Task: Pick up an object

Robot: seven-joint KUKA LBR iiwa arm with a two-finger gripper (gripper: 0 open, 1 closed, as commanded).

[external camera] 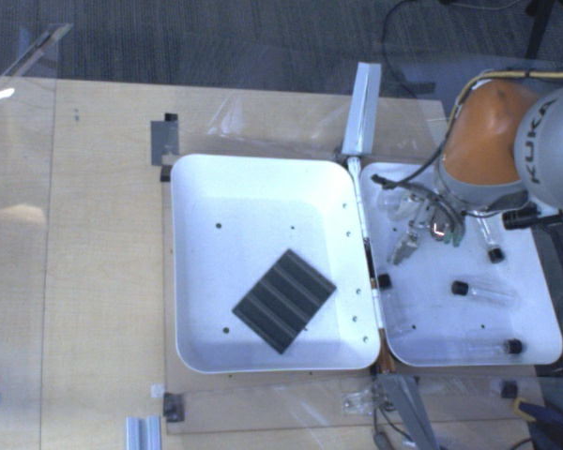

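A dark grey ribbed rectangular pad (284,300) lies flat and turned diagonally in the lower middle of the left bin (197,251). My gripper (408,244) hangs over the upper left part of the right bin (544,326), below the grey and orange arm (493,143). It is well right of the pad, across the wall between the two bins. A small black piece (383,280) lies just below the gripper, near the right bin's left wall. I see nothing held in the gripper.
Clear tubes with black caps lie in the right bin: one in the middle (479,292), one near the arm (494,250), one at the lower right (507,347). A metal bar (361,111) stands behind the divider. Cables trail near the wrist.
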